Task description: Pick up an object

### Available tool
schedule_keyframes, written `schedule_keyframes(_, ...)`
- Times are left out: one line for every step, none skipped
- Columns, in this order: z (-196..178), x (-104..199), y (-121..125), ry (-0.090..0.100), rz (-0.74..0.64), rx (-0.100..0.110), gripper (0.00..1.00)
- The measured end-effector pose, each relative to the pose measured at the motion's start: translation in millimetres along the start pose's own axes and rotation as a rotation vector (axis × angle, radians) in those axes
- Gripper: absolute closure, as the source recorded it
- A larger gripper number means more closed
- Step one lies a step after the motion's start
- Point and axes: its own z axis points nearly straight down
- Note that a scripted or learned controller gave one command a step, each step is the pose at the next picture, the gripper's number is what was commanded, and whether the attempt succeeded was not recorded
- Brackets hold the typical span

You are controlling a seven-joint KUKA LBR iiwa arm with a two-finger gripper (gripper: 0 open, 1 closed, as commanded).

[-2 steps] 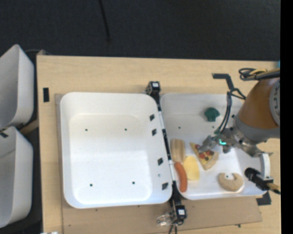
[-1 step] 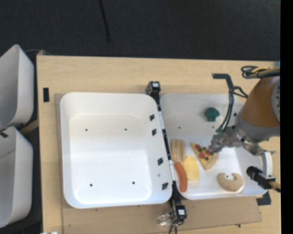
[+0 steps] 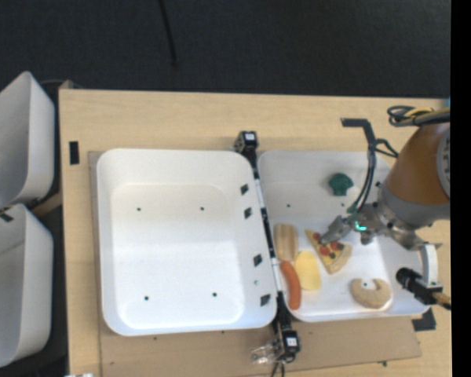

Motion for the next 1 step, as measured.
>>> schedule_keyframes(23.0,-49.2,-40.4,0.013,-0.008,0.018,0.0)
